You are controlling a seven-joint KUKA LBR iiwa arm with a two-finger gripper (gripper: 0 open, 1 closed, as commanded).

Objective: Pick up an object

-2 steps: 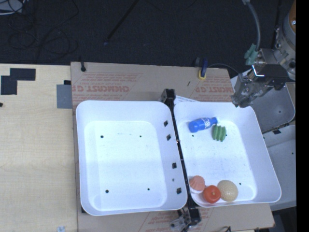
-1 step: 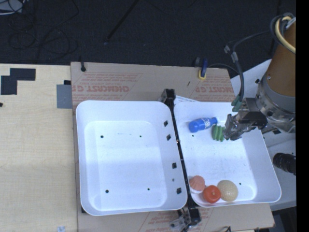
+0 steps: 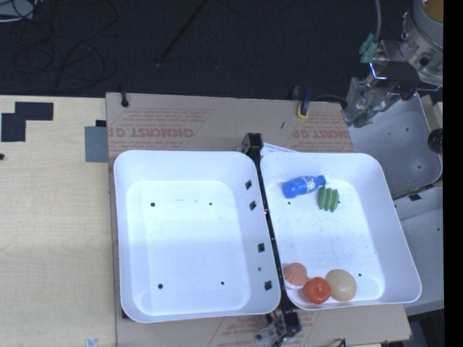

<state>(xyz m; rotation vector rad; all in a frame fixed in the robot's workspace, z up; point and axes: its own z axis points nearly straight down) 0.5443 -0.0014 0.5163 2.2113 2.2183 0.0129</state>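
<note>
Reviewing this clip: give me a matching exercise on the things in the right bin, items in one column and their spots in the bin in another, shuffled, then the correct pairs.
Items:
1. blue bottle
2. green toy
3. red ball
4. beige ball

Places:
A. near edge, between the pink piece and the beige ball
B. far part of the bin, lying on its side, left of the green toy
C. near right corner of the right bin
D. far part of the bin, just right of the bottle's cap end

Pairs: 1-B, 2-D, 3-A, 4-C
</note>
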